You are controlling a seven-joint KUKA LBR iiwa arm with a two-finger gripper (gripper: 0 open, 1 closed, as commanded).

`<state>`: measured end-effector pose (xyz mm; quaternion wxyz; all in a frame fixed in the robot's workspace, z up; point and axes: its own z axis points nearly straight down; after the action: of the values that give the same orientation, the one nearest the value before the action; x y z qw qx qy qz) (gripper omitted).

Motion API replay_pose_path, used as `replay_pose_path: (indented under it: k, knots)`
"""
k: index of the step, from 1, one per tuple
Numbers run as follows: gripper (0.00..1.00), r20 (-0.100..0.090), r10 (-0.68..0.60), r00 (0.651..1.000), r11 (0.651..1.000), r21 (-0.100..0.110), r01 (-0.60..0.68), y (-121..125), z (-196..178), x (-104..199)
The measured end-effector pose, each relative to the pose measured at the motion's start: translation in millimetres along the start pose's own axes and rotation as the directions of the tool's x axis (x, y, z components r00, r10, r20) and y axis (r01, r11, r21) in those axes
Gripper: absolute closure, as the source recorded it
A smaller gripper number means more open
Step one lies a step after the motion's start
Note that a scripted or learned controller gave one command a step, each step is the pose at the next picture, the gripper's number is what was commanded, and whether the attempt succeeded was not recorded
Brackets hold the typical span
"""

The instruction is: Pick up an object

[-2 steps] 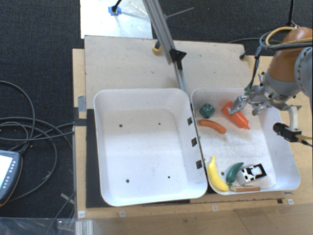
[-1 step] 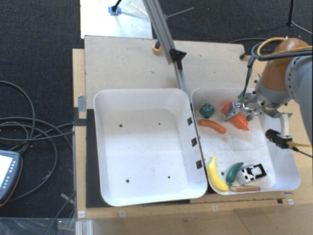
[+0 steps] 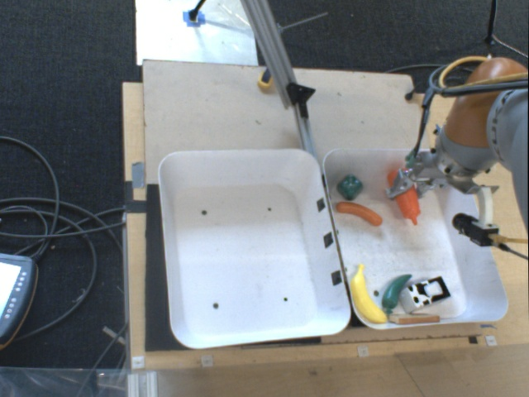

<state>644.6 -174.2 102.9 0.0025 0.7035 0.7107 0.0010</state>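
My gripper [image 3: 406,187] hangs over the back of the right bin [image 3: 488,292]. An orange carrot [image 3: 411,207] sits between its fingers, its pointed end sticking out below them toward the front. The fingers are closed on the carrot's middle. I cannot tell whether the carrot is off the bin floor. Left of it lie a dark green lump [image 3: 349,187] and a red-orange sausage [image 3: 359,213]. At the front of the same bin are a yellow banana [image 3: 366,294], a green vegetable [image 3: 395,289] and a black-and-white toy [image 3: 427,292].
The left bin [image 3: 178,222] stands beside the right one, and their walls meet at a rim with black clips [image 3: 328,240]. A grey pole [image 3: 277,44] slants across the back of the bench. A thin brown stick [image 3: 416,320] lies on the right bin's front rim.
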Motion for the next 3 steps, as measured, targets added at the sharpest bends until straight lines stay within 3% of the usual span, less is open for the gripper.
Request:
replay_pose_path:
  k: [3]
  knots:
    - [1.0,0.0,0.004,1.0,1.0,-0.003,-0.004,15,-167,0]
